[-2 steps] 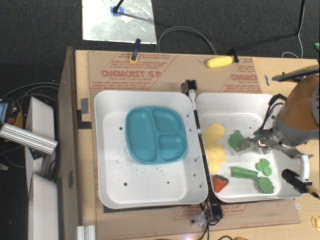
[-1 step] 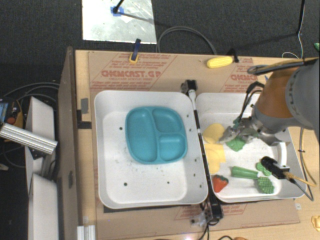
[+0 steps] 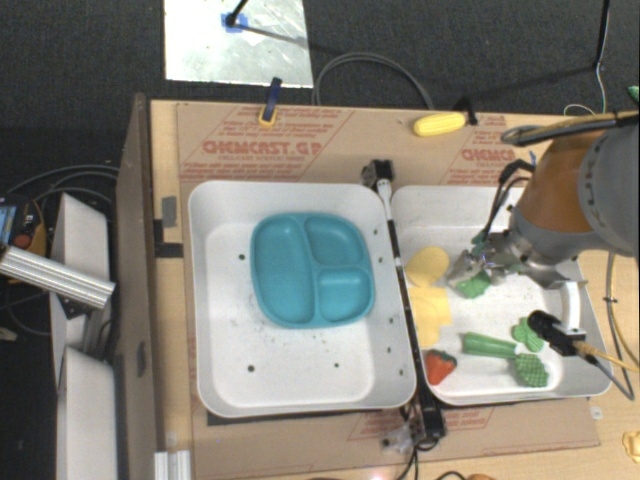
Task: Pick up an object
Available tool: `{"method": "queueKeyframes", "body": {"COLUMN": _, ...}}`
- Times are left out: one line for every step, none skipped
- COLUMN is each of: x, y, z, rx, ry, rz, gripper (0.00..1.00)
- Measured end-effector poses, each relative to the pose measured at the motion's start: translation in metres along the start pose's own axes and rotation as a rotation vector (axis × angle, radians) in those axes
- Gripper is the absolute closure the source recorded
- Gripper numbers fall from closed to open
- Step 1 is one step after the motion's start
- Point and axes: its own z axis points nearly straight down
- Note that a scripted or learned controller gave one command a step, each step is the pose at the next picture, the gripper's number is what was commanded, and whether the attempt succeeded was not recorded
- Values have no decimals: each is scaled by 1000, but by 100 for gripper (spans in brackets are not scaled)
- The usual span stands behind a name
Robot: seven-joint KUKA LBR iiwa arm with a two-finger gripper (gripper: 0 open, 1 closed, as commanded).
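The gripper (image 3: 478, 268) is hovering right over a small green piece (image 3: 473, 287), just right of the yellow piece (image 3: 429, 263); its grip I cannot tell.

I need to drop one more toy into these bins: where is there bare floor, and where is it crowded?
Left bin: bare floor all around the blue divided plate, widest in front of it and along the left wall. Right bin: the back corner behind the yellow pieces is bare. Crowded: its middle and front, with the gripper, green toys and strawberry.
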Motion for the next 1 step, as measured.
{"method": "queueKeyframes", "body": {"x": 106, "y": 36, "z": -95, "rx": -9, "ry": 4, "rz": -11, "gripper": 100}}
